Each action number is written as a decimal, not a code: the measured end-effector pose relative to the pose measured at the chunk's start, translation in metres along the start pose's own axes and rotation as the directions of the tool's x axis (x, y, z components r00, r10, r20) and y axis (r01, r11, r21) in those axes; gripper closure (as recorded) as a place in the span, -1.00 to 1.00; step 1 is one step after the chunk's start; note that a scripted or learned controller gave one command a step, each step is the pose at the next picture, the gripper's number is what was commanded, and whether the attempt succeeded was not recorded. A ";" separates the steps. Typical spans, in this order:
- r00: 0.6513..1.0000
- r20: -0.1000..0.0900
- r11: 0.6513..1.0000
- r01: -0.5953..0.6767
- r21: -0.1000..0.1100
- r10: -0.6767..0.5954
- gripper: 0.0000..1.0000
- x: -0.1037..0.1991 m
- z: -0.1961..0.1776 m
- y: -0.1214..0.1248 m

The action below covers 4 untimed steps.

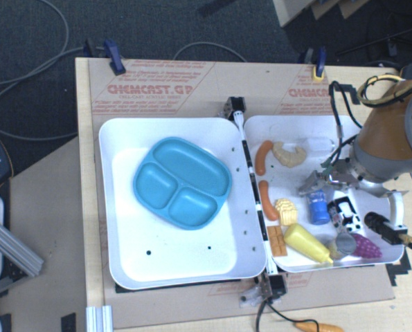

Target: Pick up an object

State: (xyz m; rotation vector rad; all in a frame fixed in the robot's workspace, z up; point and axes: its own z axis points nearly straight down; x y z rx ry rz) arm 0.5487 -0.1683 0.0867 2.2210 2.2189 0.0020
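Where hand (319,194) hovers, can (318,208) stands upright.

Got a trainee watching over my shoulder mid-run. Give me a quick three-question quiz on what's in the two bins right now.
1. True or false: the blue divided plate lies in the left bin.
2. Multiple choice: which bin is the gripper over? A) the left bin B) the right bin C) neither
3. Fill in: at the right bin's near edge, the yellow squeeze bottle lies just left of a bunch of purple ____.

Key: 1 true. 2 B. 3 grapes.
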 end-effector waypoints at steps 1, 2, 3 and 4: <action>1.000 0.001 1.000 0.003 -0.007 -0.003 -1.00 0.030 -0.001 -0.026; 1.000 0.001 1.000 0.001 -0.005 -0.001 -1.00 0.041 -0.001 -0.046; 1.000 0.000 1.000 0.000 -0.001 0.000 1.00 0.041 -0.008 -0.047; 1.000 -0.002 1.000 0.011 -0.010 -0.011 1.00 0.117 -0.104 -0.018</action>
